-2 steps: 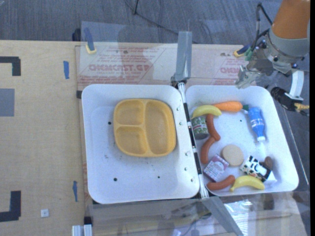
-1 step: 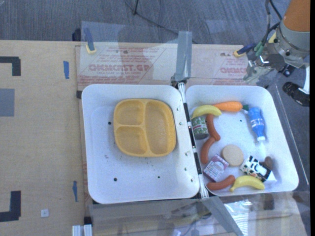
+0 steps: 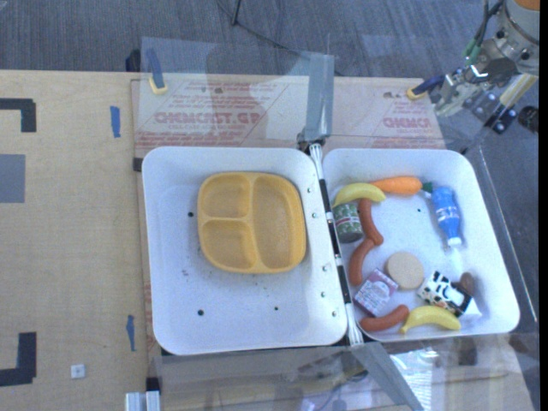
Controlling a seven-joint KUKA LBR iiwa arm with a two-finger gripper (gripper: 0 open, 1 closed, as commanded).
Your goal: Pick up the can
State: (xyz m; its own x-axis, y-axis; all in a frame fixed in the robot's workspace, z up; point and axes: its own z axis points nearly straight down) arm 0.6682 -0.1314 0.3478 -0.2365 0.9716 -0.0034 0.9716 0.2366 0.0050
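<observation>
The can (image 3: 347, 222) is small with a dark green label. It lies in the right bin (image 3: 488, 221), against the bin's left wall, just below a yellow banana (image 3: 360, 193) and beside a sausage (image 3: 370, 220). My gripper (image 3: 473, 84) hangs at the top right, above and behind the right bin's far corner, well away from the can. Nothing is seen in its grasp.
The left bin (image 3: 167, 255) holds a yellow divided plate (image 3: 252, 222). The right bin also holds a carrot (image 3: 396, 186), a blue bottle (image 3: 444, 213), a round biscuit (image 3: 405, 270), more sausages, a second banana (image 3: 431, 318) and a small packet (image 3: 375, 292).
</observation>
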